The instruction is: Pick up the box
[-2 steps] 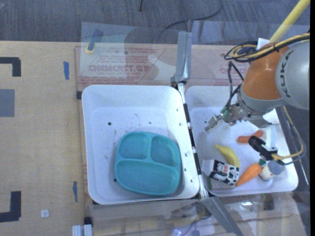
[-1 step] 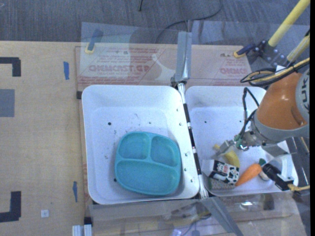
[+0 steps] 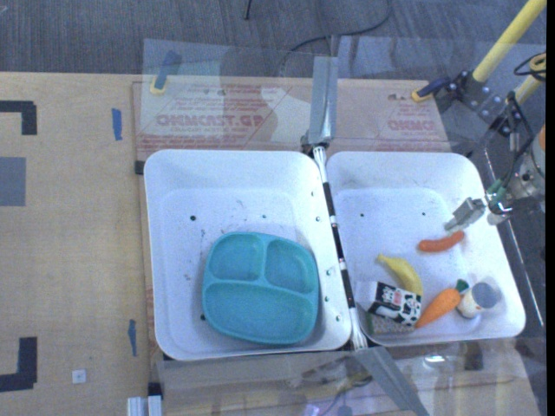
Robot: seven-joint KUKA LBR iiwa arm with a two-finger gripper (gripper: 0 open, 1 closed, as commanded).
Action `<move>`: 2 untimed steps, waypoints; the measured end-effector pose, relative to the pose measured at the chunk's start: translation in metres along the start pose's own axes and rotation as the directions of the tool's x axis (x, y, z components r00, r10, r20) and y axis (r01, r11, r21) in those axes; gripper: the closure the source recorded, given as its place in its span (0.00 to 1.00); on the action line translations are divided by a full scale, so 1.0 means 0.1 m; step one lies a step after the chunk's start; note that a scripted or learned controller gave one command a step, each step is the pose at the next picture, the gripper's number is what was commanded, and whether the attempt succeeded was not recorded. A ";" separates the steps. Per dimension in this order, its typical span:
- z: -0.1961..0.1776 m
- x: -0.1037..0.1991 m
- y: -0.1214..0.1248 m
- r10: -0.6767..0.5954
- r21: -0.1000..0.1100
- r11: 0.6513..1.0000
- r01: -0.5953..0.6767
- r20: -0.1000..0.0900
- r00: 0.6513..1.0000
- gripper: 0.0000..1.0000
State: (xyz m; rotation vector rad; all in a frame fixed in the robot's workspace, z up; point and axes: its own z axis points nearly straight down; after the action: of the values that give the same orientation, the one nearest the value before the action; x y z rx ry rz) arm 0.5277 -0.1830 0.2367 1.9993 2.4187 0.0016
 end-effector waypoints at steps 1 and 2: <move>0.49 0.53 0.53 0.228 0.004 0.974 -0.228 -0.002 0.974 0.00; 0.39 0.52 0.53 0.230 0.001 0.973 -0.230 -0.001 0.973 1.00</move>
State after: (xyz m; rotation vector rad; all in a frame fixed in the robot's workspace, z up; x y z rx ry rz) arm 0.5702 -0.1220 0.1982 2.2670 2.1722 0.0022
